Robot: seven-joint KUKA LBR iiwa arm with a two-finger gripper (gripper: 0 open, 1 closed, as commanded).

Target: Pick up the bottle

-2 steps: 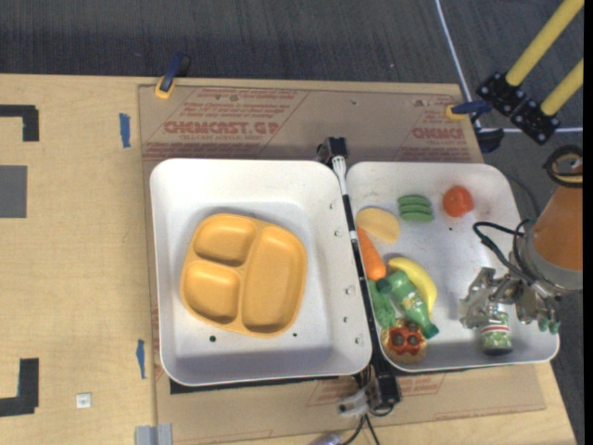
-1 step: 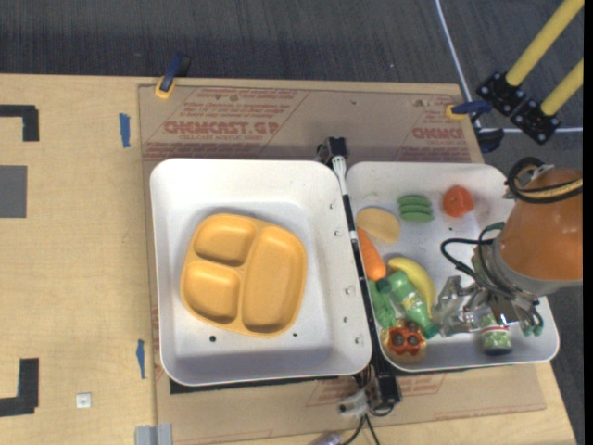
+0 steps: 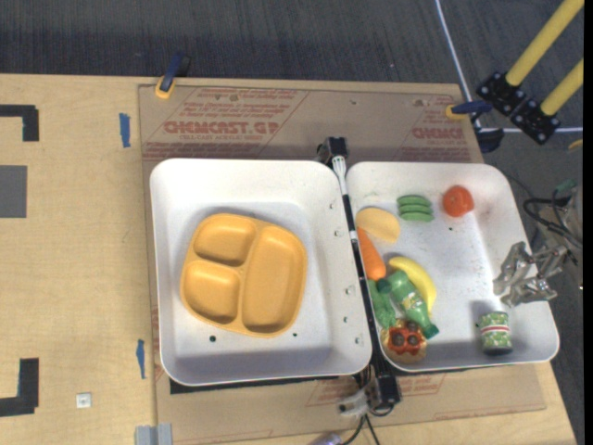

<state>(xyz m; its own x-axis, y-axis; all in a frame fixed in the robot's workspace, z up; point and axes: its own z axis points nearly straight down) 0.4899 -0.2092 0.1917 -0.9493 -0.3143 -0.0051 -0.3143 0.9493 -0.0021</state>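
Approach step: the hand [image 3: 524, 276], grip state impossible to tell, must cross right of the bottle [image 3: 404, 301] to reach it.

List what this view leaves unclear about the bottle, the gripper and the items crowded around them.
- Gripper: a blurred metallic tangle at the right bin's right edge in the camera view; its finger state is unreadable.
- Green bottle: lies among the banana, carrot and a red-orange toy; its outline and cap end are unclear.
- Small can: label too small to read.
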